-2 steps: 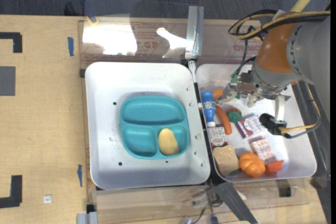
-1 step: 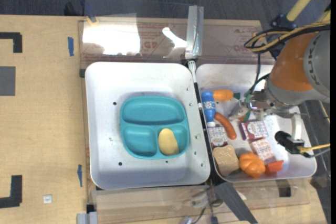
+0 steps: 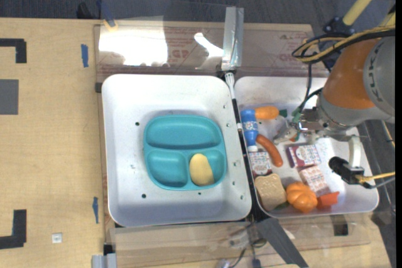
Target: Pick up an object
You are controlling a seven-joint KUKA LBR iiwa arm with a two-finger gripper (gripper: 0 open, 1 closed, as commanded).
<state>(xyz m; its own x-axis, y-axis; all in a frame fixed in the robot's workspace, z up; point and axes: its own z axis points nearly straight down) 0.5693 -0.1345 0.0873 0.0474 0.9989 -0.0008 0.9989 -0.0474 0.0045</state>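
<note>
The end effector (image 3: pixel 295 127), its grip state impossible to tell, is lowered just beside the red sausage (image 3: pixel 270 150), seemingly for a pick.

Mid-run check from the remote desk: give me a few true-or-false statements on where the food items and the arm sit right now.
1. A yellow potato lies in the teal tray. True.
2. The teal tray sits in the right bin. False: it sits in the left bin.
3. The sausage lies in the right bin. True.
4. The arm reaches over the left bin. False: it is over the right bin.
</note>
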